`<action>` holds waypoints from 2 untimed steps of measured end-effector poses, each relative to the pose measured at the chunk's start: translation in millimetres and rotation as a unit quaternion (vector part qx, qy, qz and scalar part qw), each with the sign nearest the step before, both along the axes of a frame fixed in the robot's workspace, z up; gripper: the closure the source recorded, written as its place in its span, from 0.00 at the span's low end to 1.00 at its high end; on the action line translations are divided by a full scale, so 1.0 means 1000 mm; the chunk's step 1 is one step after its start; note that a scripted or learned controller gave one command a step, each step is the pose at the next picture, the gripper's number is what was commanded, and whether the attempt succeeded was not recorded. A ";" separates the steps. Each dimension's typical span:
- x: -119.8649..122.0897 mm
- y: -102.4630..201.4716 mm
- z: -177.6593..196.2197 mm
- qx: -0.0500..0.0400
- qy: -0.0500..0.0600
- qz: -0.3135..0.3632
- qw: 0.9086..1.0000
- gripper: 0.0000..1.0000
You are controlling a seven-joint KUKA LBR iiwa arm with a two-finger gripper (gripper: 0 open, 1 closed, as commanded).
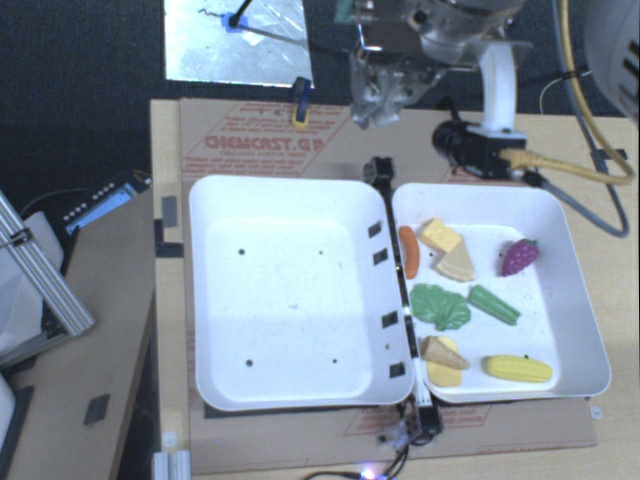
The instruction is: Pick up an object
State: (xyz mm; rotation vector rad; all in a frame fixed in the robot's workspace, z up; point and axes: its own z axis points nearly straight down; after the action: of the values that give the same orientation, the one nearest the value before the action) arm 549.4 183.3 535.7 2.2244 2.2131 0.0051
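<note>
half-blurred gripper (377, 103), fingers indistinct

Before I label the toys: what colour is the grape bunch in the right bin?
Purple grape bunch, seen clearly in the camera view.

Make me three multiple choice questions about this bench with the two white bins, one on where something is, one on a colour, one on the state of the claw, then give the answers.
1. Where does the corn cob lie?
A. In the left bin
B. In the right bin, near its front right corner
C. On the bench outside the bins

2. What colour is the grape bunch?
A. Purple
B. Blue
C. White

3. Where is the claw now?
A. Down in the right bin, touching the carrot
B. Up behind the bins, over the bench, with no toy under it
C. Low inside the left bin

Answers: 1 B, the yellow cob rests by the right bin's front wall. 2 A, the bunch is purple with a dark stem. 3 B, the claw hangs beyond the bins' back rims, apart from every toy.
</note>
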 end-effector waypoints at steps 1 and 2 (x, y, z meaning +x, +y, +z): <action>0.022 0.035 -0.178 -0.002 0.010 0.005 1.000 1.00; 0.025 0.034 -0.156 0.001 0.001 0.004 1.000 1.00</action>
State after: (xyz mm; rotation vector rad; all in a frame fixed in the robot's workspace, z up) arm 573.9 217.2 379.9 2.2164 2.2251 0.0058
